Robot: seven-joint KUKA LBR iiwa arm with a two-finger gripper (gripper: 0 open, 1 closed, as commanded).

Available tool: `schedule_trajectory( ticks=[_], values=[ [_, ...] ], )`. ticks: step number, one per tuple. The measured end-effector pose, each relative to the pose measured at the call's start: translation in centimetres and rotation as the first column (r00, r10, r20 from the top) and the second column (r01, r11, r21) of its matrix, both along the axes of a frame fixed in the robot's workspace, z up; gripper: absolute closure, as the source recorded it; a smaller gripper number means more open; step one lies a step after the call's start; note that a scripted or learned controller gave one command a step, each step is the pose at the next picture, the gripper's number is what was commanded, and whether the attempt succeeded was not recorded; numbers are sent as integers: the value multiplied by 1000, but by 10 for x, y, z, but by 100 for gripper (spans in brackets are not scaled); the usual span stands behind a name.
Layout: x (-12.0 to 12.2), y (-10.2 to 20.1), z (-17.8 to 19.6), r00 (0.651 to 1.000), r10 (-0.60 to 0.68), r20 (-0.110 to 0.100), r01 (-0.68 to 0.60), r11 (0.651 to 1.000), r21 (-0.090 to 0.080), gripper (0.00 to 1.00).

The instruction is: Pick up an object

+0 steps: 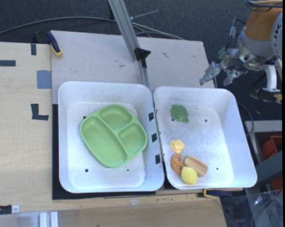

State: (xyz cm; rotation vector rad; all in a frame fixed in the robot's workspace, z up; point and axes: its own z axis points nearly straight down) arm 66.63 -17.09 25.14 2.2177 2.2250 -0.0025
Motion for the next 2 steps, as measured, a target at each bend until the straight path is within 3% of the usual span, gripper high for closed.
schedule_trajectory(
  ticks=[1, 2],
  values=[
    [0, 0, 0, 1000, 0, 0, 0, 1000, 0, 0],
    [-3, -3, -45, 1000, -1, -5, 1, 1000, 0, 0]
  ],
)
